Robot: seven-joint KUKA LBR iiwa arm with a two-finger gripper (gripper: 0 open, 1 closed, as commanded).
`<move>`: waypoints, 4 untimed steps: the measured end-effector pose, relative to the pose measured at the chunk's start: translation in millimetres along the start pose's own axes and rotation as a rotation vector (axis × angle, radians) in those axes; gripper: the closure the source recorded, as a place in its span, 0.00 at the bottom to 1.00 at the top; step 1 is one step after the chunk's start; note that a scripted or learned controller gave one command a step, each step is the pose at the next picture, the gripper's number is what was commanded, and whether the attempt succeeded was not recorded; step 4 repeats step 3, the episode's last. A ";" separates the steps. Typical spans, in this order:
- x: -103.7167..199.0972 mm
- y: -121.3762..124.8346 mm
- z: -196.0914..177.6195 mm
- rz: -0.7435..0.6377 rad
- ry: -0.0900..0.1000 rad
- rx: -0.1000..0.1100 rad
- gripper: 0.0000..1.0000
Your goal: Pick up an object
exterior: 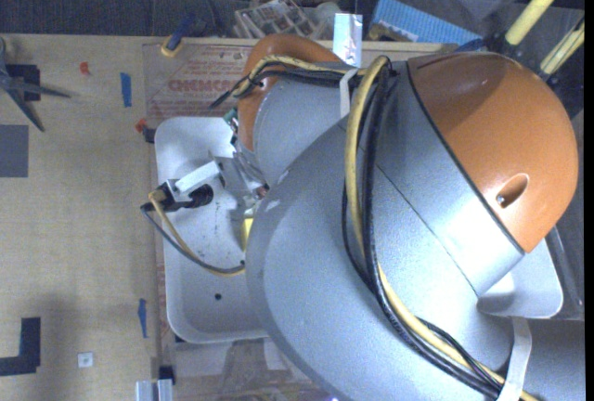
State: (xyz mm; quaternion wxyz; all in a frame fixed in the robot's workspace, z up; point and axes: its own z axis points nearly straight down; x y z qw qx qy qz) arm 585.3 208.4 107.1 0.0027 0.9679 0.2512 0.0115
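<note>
Tool [243, 174] reaches down into the white bin [186, 297], grip state impossible to tell behind the arm [390, 232], so it might close on nothing.

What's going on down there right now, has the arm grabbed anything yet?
Arm low over the left bin, covering most of it. Gripper down in the bin, nothing seen held. Arm's bulk and cables block sight of any objects.
</note>
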 end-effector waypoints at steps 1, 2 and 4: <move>18.9 -9.7 -153.6 -0.166 -0.023 0.013 1.00; -26.5 -30.5 -122.2 0.058 -0.023 0.011 1.00; -94.2 21.6 -329.9 0.001 -0.020 0.010 1.00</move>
